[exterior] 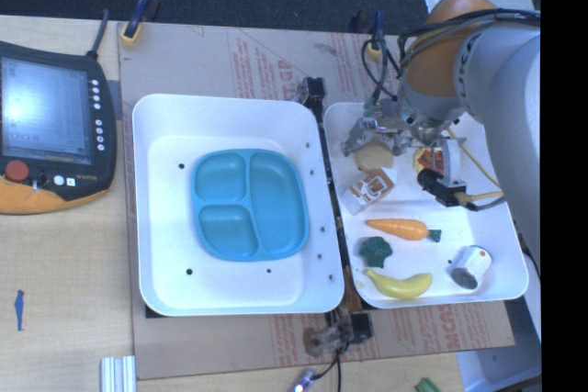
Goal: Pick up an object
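My gripper hangs low over the far end of the right bin, under the orange-banded wrist. Right below it lies a tan, bread-like piece; I cannot tell whether they touch. Nearer the camera in the same bin lie a small brown-and-white box, an orange carrot, a green broccoli, a yellow banana and a silver can on its side. A red-and-orange item sits to the right of the gripper, partly hidden by cables.
The left bin holds a blue sectioned plate. A teach pendant lies on the bench at the far left. The grey arm covers the right bin's far right corner. A black clip sits between the bins' far ends.
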Available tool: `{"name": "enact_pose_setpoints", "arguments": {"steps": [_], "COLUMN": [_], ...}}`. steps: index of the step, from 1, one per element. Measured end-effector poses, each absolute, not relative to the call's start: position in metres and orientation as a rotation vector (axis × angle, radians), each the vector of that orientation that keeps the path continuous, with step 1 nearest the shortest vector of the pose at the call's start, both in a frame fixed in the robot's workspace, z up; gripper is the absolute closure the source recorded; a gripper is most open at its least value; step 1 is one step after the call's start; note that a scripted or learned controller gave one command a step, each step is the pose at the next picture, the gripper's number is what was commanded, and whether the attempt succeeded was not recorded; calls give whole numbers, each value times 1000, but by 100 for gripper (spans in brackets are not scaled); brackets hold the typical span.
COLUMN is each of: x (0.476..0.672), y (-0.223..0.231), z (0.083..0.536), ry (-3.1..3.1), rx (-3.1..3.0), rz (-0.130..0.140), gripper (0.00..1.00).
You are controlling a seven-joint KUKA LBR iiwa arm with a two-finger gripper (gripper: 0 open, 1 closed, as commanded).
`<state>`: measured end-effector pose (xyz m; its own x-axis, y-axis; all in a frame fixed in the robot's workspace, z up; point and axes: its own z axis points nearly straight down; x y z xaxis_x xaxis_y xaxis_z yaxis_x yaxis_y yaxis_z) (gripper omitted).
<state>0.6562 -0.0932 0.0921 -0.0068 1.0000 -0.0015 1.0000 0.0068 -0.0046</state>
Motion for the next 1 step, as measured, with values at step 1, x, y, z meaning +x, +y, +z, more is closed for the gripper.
{"name": "enact_pose_setpoints", "arguments": {"steps": [1], "x": [656], "y": [-95], "z": [103], "ry": [-2230], "rx": [-2211], "rz": [8], "gripper": [100]}}
